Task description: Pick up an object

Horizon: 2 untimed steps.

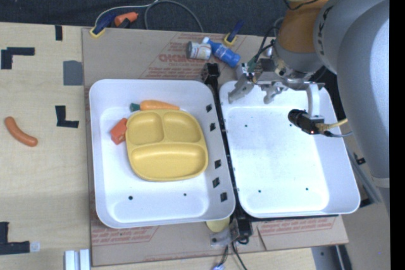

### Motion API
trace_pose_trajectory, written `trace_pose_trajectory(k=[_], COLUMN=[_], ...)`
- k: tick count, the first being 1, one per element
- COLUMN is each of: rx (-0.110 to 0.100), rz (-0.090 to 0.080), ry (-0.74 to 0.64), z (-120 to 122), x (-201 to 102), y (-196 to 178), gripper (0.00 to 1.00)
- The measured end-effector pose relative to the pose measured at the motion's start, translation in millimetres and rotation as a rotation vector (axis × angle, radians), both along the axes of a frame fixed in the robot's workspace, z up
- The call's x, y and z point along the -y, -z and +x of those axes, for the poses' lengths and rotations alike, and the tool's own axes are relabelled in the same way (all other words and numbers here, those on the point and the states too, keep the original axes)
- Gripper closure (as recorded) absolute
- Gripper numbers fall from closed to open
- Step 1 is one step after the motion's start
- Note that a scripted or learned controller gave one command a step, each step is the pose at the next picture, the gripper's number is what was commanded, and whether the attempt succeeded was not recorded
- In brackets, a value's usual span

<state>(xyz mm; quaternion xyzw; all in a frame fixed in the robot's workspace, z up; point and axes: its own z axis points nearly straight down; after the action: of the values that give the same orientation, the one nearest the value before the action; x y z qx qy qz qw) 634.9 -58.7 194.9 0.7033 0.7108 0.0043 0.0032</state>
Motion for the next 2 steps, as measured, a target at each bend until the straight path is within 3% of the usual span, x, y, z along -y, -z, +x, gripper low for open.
trace_pose_trajectory(k=[1, 2], rx=[-0.024, -0.007], rz=[-0.002, -0.003], ry=[0.015, 0.008], z=[-39.3, 35.9], x=[44.8, 68.3], y=[105.5, 110.1], gripper=[0.0, 0.0])
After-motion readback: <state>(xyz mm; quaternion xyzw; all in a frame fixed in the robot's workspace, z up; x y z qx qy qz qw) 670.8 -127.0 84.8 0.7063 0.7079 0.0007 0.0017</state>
